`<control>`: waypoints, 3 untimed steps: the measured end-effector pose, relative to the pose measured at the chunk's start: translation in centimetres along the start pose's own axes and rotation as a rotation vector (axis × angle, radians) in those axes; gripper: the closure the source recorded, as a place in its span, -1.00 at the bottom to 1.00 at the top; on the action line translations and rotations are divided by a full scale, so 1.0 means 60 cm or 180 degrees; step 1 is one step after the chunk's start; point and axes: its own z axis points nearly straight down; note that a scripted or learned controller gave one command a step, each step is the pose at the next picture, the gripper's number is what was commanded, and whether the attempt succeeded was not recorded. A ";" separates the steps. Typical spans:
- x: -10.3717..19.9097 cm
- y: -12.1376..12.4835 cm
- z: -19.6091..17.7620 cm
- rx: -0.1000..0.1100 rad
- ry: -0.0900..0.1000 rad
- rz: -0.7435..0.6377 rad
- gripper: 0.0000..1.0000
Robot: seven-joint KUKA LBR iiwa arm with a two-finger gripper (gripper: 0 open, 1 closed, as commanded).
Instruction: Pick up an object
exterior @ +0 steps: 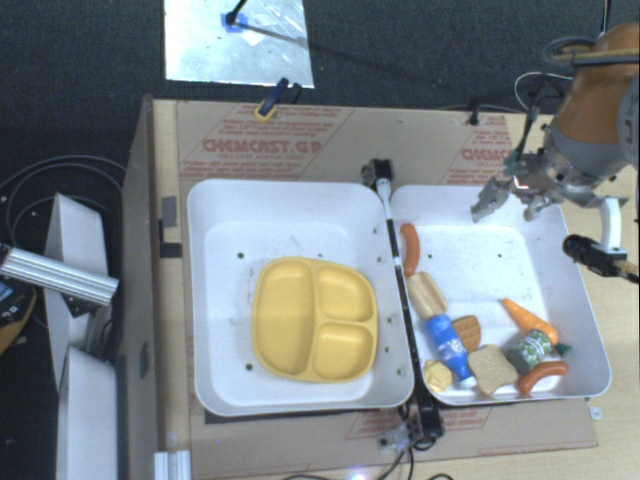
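Toys crowd the near end of the right bin (590,298), while my hand (516,194) hangs over that bin's far rim, well apart from all of them. Its two fingers (488,204) stand spread, with nothing between them. I judge the carrot (527,316) the best pick: it lies a little clear of the pile, just above the small green bottle (533,349). It looks like light, hard plastic, smooth and tapered, so it may slip out if pinched near the tip. I would close across its thick middle, fingers set crosswise to its length. The blue bottle (448,346) leans among bread slices (490,368) and a cracker (466,330), too hemmed in for a clean grip. A sausage (409,248) lies along the divider, awkwardly close to the wall. The yellow tray (312,320) fills the left bin (220,218) on the desk.
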 end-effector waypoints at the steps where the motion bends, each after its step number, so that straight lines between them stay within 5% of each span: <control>1: 0.060 -0.141 0.092 0.0010 0.0003 0.0004 -1.00; 2: 0.069 -0.241 0.193 0.0005 0.0003 0.0007 -1.00; 3: 0.070 -0.239 0.176 -0.0007 0.0006 0.0004 1.00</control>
